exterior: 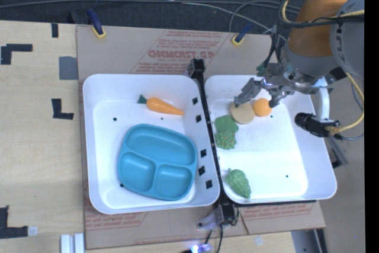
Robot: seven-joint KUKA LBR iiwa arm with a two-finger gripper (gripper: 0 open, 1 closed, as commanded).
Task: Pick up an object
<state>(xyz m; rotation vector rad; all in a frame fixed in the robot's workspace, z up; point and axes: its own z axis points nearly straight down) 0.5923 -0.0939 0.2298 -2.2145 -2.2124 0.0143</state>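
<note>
Right white bin: jaws spread apart, poised over small orange ball beside beige round piece; two green leafy toy vegetables. Left white bin: blue divided plastic tray, orange toy carrot.

Gripper hangs over right bin, fingers spread, above a beige round piece and an orange ball, which touch. Broccoli just below the beige piece; a second green vegetable near that bin's front edge. Left bin: carrot behind blue divided plate.
</note>
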